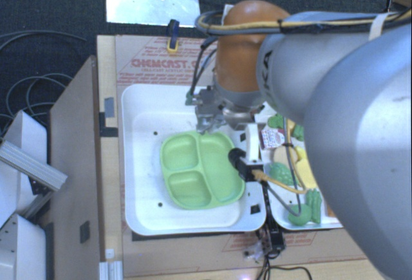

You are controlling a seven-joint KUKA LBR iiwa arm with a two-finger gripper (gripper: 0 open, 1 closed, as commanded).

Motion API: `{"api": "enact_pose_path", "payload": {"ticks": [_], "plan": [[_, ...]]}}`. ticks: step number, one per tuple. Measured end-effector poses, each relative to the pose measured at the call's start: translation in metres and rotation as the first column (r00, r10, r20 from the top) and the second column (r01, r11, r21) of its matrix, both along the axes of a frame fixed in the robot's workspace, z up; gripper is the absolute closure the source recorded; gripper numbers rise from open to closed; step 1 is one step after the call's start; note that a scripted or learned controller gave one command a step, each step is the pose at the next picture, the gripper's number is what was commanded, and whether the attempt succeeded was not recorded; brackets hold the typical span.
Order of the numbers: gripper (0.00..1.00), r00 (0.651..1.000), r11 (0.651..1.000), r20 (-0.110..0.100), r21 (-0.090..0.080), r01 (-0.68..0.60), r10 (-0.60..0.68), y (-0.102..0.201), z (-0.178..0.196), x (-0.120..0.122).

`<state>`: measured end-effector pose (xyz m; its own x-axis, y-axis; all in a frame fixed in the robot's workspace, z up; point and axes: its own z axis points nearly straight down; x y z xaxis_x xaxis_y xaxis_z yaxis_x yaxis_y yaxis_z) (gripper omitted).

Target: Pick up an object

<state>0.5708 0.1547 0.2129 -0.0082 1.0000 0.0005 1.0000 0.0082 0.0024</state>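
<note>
A light green divided tray [196,171] lies in the left white bin [143,143], slightly turned, taking up its middle and right. My gripper [207,123] hangs over the tray's far rim, close to its top edge. The wrist and arm hide the fingers. In the right bin [335,223] lie green toys [308,208], a yellow-green piece [280,172] and a small red and white packet [272,138], mostly covered by the arm.
The big grey arm covers most of the right bin. Bare white floor shows at the left and front of the left bin. A cardboard panel [71,163] stands to the left of the bench, and a yellow and black clamp [172,36] sits behind the bins.
</note>
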Motion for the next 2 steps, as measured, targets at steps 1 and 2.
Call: {"api": "enact_pose_path", "payload": {"ticks": [1, 2], "plan": [[1.0, 1.0, 1.0, 0.015, -0.001, 0.012, -0.012, -0.064, 0.124, 0.031], [1.0, 1.0, 1.0, 0.019, 0.004, 0.001, -0.001, -0.037, 0.333, 0.032]]}}
